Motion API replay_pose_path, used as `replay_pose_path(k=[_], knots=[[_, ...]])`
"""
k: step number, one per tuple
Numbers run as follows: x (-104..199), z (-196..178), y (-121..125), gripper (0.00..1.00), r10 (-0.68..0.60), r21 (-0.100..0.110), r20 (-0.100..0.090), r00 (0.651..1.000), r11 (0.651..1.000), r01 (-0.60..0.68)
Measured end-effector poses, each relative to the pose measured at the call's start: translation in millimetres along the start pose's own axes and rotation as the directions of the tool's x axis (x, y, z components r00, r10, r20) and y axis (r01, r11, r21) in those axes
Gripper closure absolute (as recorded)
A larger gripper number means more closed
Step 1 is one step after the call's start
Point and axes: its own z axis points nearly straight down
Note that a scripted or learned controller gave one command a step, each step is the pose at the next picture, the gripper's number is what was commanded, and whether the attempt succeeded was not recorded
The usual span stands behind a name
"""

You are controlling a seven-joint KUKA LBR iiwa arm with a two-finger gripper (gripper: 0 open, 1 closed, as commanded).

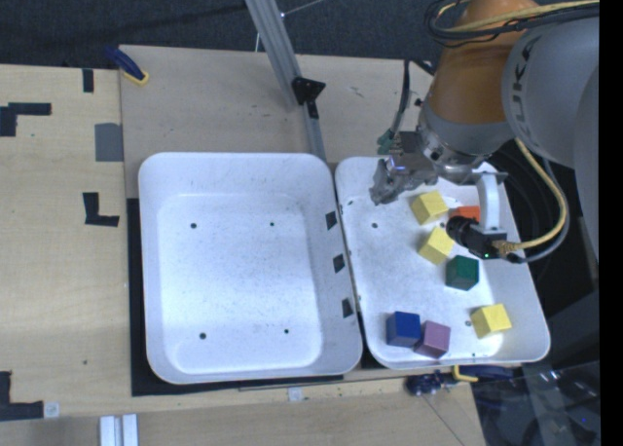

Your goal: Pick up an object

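The right bin (384, 269) holds several small blocks: a yellow one (428, 206) near its far edge, another yellow (437, 244) below it, a dark green cube (462, 273), a third yellow (492, 319), a blue cube (403, 328) and a purple one (434, 338). An orange piece (466, 212) peeks out beside the arm's cable. My gripper (387, 187) hangs over the bin's far left corner, just left of the upper yellow block. Nothing shows between its fingers.
The left bin (238, 269) lies beside the right one. A slanted metal pole (277, 40) crosses the bench behind the bins. A black cable with a plug (477, 240) hangs over the right bin near the blocks.
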Motion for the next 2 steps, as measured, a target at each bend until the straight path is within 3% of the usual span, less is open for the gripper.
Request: replay_pose_path(k=[2], knots=[[116,12,-26,1.00,-0.001,0.001,0.000,1.000,1.000,0.001]])
